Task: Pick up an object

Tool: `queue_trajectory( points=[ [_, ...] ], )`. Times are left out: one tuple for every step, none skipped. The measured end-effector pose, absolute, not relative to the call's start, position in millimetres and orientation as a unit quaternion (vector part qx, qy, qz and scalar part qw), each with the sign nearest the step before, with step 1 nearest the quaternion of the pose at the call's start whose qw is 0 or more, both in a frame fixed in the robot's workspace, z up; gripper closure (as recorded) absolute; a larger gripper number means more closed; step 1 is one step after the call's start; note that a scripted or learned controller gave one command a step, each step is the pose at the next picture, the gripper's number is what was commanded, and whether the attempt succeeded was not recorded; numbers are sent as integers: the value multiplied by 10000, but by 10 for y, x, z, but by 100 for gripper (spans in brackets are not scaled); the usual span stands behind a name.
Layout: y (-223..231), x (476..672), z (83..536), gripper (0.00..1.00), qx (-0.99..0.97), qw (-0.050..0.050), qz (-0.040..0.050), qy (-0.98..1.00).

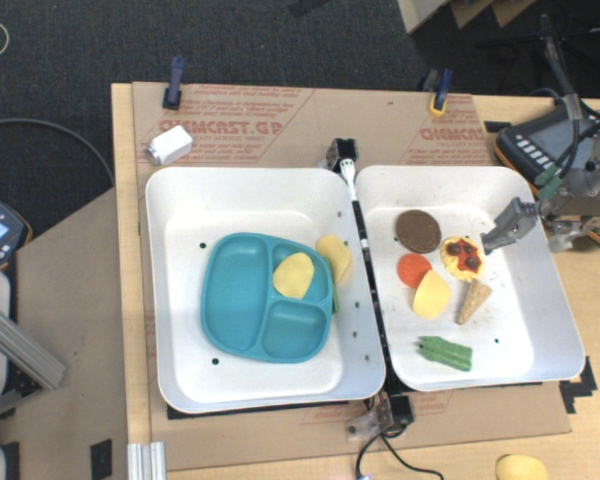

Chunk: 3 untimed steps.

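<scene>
Left bin (pixel 170 268): we see a teal divided plate (pixel 242 303) carrying a pale yellow piece (pixel 293 275), a second yellow piece (pixel 335 256) just beside its rim.
Right bin (pixel 540 318): we count a brown disc (pixel 417 230), an orange-red round (pixel 413 268), a yellow wedge (pixel 431 295), a tan cone (pixel 472 301), a green pod (pixel 446 353) and a small yellow-and-red pizza-like toy (pixel 462 254).
Gripper (pixel 492 236): reaching in over the right bin's far side, its tip just beside the pizza-like toy.
Progress: we judge the pick not yet made; every item lies in a bin.
Unclear: we cannot tell how the gripper's tip stands, nor whether it touches the toy; the arm is cut off at the frame edge.
</scene>
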<state>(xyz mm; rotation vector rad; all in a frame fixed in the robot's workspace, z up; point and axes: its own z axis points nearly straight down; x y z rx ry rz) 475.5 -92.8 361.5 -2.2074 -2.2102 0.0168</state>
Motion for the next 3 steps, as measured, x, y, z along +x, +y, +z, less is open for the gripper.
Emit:
queue_trajectory(
  points=[
    [-899,5098,5029,0,-7063,-83,-57,-7078],
    [-1769,4784,5180,0,-7107,-43,-3,-7035],
    [-19,5261,4762,0,-7006,34,1,-7136]
  ],
)
